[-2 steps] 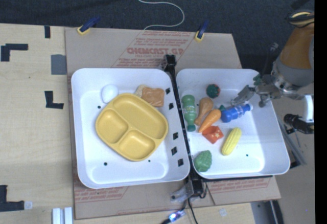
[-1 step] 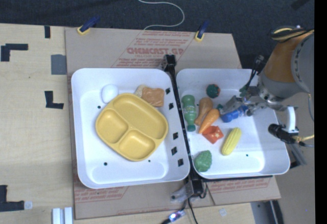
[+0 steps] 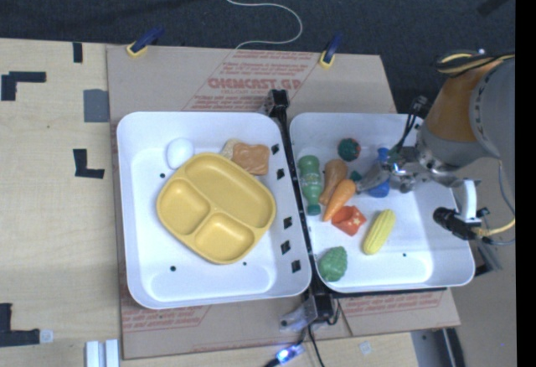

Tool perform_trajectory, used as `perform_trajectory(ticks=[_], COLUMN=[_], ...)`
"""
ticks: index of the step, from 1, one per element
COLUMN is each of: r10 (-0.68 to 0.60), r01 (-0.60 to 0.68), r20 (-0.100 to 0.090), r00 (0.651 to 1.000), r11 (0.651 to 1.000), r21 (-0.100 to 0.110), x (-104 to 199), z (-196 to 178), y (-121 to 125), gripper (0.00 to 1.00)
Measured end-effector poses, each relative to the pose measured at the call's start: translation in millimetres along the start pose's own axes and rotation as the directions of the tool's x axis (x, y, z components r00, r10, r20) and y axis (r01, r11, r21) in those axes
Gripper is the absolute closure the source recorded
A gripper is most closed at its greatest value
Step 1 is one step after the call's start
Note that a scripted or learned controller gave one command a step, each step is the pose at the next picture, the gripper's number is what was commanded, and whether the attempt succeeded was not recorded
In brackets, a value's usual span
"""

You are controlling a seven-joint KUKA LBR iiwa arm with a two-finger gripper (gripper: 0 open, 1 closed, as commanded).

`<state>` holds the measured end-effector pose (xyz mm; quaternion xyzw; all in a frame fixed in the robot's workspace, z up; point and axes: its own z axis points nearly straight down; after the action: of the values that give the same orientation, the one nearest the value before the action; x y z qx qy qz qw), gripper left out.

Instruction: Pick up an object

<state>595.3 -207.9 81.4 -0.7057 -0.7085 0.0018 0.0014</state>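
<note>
Right now my end effector (image 3: pixel 378 181) sits low in the right bin (image 3: pixel 435 273), near its upper middle, with the arm (image 3: pixel 469 126) coming in from the right edge. I cannot tell its state: the tip is a small blue and grey cluster, too blurred to read. Nothing visibly sits between the tips, so I log no hold.

Just left of it lies an orange carrot (image 3: pixel 337 187), tilted, its narrow end pointing down-left. A second brownish-orange piece (image 3: pixel 335 170) lies against the carrot's upper part. Above these, a dark green round item with a red spot (image 3: pixel 349 148) rests apart from the tip. Left of the carrot, a green cucumber-like piece (image 3: pixel 311 183) runs along the bin's left wall. Below the carrot, a red block (image 3: pixel 349 219) touches or nearly touches the carrot's end. Right of the block lies a yellow corn cob (image 3: pixel 378 230), tilted. Low in the bin sits a green leafy lump (image 3: pixel 332 262), near the bottom left corner.

The left bin (image 3: pixel 146 273) holds a yellow divided plate (image 3: pixel 216 207) with three compartments, lying at a slant. A white ball (image 3: pixel 179 152) sits just beside its upper left rim, and a brown bread-like piece (image 3: pixel 249 157) at its upper right rim.

Both bins rest on cardboard (image 3: pixel 243 76) on the desk (image 3: pixel 50 214).
</note>
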Motion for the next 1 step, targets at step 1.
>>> perform_trajectory(ticks=[1], r10=[-0.001], r01=[0.001], r20=[0.0], r00=[1.0], r11=[1.0], r21=[0.001], x=[0.2], z=[-8.9], y=[0.7], gripper=[1.0])
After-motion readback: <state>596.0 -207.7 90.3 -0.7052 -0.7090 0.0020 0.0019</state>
